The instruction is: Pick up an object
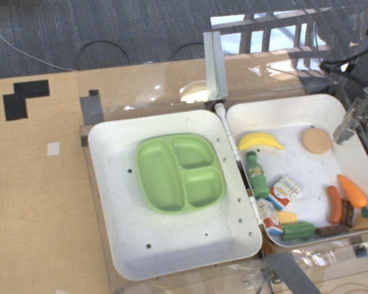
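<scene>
Green bottle-shaped toy (298, 230) lies at the right bin's (284, 120) 6 o'clock edge; banana (259, 141) at 10 o'clock. Gripper (345, 132) at the rim's 3 o'clock, holding nothing; finger state unreadable.

Landmark: divider rail (228, 144) between two bins. Left of rail: left bin (128, 255), divided plate (179, 172) inside, near centre. Right of rail: right bin (344, 110). Bottle (256, 176) just beside rail, banana (259, 141) behind it. Round disc (317, 140) farther right, toward back. Small packet (287, 189) right of bottle. Carrot (352, 190) and sausage (335, 203) far right, toward front. Gripper (345, 131) at right bin's far edge.
</scene>
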Robot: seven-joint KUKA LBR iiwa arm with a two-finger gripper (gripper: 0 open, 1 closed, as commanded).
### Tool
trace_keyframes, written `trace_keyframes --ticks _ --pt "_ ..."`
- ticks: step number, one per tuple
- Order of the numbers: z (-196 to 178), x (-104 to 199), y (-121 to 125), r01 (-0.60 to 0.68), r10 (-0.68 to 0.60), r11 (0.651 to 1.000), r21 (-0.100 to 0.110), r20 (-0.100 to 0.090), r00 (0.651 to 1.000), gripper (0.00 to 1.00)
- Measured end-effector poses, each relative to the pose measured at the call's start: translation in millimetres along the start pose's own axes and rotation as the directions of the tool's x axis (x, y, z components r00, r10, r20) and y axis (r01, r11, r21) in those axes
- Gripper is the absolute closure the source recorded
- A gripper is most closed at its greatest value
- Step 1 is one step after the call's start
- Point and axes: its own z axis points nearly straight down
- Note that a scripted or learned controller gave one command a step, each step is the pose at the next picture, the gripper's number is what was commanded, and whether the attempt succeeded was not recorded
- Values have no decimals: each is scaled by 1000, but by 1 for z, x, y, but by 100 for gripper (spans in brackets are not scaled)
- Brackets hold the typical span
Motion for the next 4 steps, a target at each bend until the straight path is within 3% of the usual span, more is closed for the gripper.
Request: trace_keyframes --ticks 1,2,3,4 --pt "-13 -2 3 7 -7 1000 -4 10 1000 100" --pt "3 60 -48 -90 90 996 0 0 996 100" --pt "-9 58 -45 -83 83 997 -4 8 997 100" --pt "-10 16 -11 -153 153 988 -2 1 988 100"
